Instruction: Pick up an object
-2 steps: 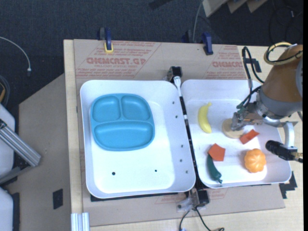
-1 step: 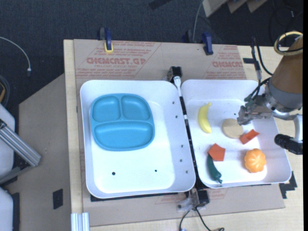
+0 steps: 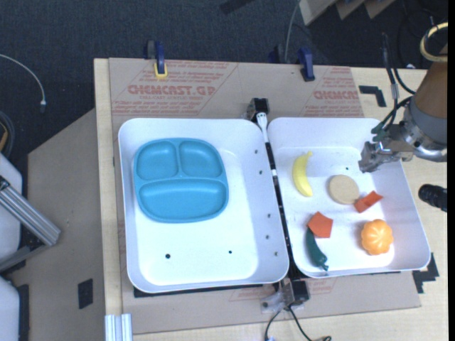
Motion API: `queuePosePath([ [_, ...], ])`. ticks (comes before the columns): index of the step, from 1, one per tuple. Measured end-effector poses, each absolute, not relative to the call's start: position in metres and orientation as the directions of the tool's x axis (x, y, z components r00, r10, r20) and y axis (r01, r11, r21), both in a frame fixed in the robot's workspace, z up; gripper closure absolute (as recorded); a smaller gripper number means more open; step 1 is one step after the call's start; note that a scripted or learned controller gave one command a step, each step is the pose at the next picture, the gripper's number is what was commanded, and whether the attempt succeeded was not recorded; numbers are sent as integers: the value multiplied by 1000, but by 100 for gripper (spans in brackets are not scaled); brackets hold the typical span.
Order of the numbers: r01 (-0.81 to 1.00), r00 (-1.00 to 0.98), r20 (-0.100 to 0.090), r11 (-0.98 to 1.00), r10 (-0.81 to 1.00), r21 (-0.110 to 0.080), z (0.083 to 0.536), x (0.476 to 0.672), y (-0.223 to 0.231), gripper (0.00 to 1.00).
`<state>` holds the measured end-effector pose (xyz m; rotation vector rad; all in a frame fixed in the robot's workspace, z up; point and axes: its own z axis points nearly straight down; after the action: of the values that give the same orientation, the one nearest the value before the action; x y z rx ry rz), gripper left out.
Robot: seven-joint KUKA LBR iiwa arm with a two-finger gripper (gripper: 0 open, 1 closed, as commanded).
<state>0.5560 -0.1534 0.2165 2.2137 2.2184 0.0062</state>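
The claw point(image 3: 371, 156) hangs over the right bin point(image 3: 405, 190), near that bin's far right corner, and nothing shows between its tips; whether they stand apart or together cannot be told from this slant. No one object is named by the task, so the nearest candidates matter: the tan round disc point(image 3: 344, 189) lies just toward the near edge and slightly left of the claw, and the small red wedge point(image 3: 367, 202) lies almost straight toward the near edge from it, touching or nearly touching the disc. The banana point(image 3: 303, 174) lies further left, its long axis running roughly far-to-near along the bin. Nearer the front edge sit a red block point(image 3: 320, 225), a dark green pepper-like piece point(image 3: 315, 251) and an orange fruit point(image 3: 376, 236). That makes six loose objects, one of each, all in the right bin. The left bin point(image 3: 135, 247) carries one blue divided plate point(image 3: 181, 179). Likely the shortest move is a drop toward the disc or wedge.
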Motion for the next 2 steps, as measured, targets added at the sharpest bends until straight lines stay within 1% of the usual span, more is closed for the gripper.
queuePosePath([
  [1, 1000, -2, -3, 2, 1000, 9, 276, 566, -154, 100],
  [2, 1000, -6, 1, 6, 1000, 4, 279, 573, -101, 100],
])
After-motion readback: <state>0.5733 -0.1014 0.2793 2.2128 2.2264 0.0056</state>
